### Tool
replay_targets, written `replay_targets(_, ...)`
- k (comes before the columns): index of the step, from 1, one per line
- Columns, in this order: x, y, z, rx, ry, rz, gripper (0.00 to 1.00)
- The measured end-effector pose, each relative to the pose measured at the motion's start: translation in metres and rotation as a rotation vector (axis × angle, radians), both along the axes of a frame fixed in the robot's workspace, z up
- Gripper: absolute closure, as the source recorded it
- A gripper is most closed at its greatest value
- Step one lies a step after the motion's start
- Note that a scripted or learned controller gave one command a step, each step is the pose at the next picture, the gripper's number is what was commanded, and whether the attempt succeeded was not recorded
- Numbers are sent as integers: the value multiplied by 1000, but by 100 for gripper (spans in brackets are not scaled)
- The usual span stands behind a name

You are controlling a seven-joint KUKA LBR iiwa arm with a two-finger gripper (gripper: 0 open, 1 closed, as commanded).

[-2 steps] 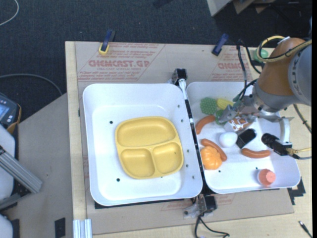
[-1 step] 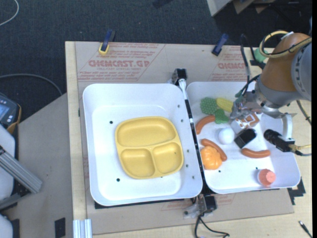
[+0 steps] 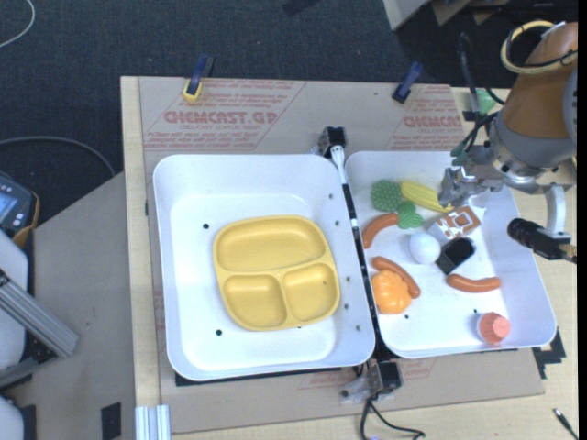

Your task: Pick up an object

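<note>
The right bin [image 3: 527, 282] holds several toy foods: a yellow corn cob [image 3: 420, 194], a green bumpy piece [image 3: 386, 193], a curved orange sausage [image 3: 378, 229], a white egg [image 3: 424, 247], a black block [image 3: 455, 255] and an orange-and-white patterned piece [image 3: 458, 222]. Nearer the front lie an orange pepper [image 3: 390, 292], a second sausage [image 3: 474, 283] and a small pink-orange piece [image 3: 493, 327]. My gripper [image 3: 455, 191] hangs low over the far part of this bin, right beside the corn cob's right end and just above the patterned piece. I see nothing held in it.
The left bin [image 3: 179, 273] carries a yellow divided plate [image 3: 274, 271]. A black divider strip [image 3: 350, 227] runs between the bins. The grey arm with its orange band [image 3: 541, 81] comes in over the right bin's far right corner. Clamps sit at the board's far edge.
</note>
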State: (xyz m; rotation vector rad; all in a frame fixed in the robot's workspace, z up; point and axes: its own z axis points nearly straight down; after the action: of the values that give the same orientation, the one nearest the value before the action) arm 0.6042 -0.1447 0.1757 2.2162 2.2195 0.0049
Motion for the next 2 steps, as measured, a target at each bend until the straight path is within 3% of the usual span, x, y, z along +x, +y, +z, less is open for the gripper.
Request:
replay_targets(1,1,0,53,-1,-2,0,100)
replay_targets(2,-8,55,58,4,7,4,100)
